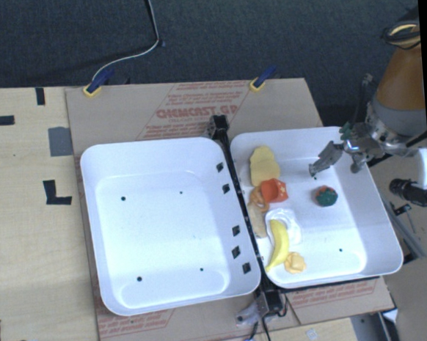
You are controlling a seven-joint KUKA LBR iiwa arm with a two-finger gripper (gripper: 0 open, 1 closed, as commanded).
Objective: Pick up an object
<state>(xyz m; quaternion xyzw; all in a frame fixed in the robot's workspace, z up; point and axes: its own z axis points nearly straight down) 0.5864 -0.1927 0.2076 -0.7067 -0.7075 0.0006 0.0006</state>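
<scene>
Over the right bin [353,262], gripper [332,160] hung beside a green ball [326,196], finger state unclear

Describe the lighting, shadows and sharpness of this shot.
Camera view: even, soft overhead light; the white bins look bright without harsh glare; faint shadow under the gripper; the banana and the green ball are slightly soft; low resolution overall.

fixed overhead camera (slanted), both bins [99,212]
</scene>
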